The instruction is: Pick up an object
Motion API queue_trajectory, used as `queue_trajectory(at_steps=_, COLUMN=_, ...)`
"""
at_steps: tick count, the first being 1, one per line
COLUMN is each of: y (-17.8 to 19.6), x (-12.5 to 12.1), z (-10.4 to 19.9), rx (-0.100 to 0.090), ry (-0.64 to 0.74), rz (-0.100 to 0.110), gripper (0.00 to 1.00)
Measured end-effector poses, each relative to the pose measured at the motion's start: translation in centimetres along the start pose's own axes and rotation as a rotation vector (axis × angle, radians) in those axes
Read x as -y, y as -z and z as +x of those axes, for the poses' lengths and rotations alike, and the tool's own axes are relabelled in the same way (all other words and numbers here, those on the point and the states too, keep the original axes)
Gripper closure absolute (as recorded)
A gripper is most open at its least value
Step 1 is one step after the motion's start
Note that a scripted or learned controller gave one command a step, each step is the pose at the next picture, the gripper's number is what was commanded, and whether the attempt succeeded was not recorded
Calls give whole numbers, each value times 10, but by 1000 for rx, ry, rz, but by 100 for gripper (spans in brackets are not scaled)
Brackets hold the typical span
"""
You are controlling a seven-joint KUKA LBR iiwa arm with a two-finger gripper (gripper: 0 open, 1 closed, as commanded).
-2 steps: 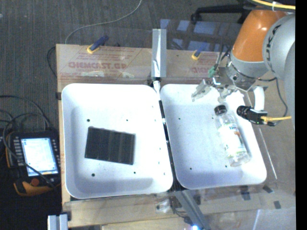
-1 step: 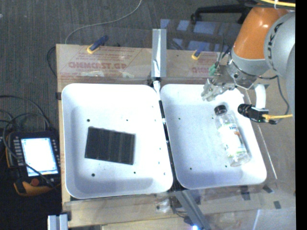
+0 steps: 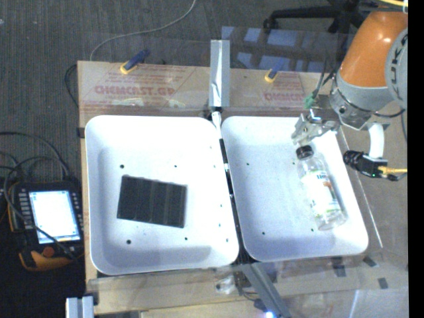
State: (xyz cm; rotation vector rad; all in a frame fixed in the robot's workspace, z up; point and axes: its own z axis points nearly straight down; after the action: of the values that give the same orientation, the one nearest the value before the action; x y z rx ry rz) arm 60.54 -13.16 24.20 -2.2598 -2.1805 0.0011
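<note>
A clear plastic bottle [image 3: 321,189] with a black cap and a white label lies on its side in the right bin [image 3: 265,197], cap toward the back. My gripper [image 3: 307,128] hangs just above and behind the cap end, near the bin's back right part. A flat black rectangular object [image 3: 152,201] lies in the left bin [image 3: 106,250]. Nothing shows between the gripper and the bottle's cap but a small gap.
The grey arm with its orange band [image 3: 372,42] reaches in from the upper right. A cable and connector [image 3: 366,160] hang beside the right bin's edge. A tablet [image 3: 50,215] sits on the floor at left. A metal divider post [image 3: 218,78] stands behind the bins.
</note>
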Motion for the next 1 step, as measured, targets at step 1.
queue_trajectory(at_steps=1, y=99, x=-26, z=-16, rx=4, ry=357, rz=-1, gripper=100)
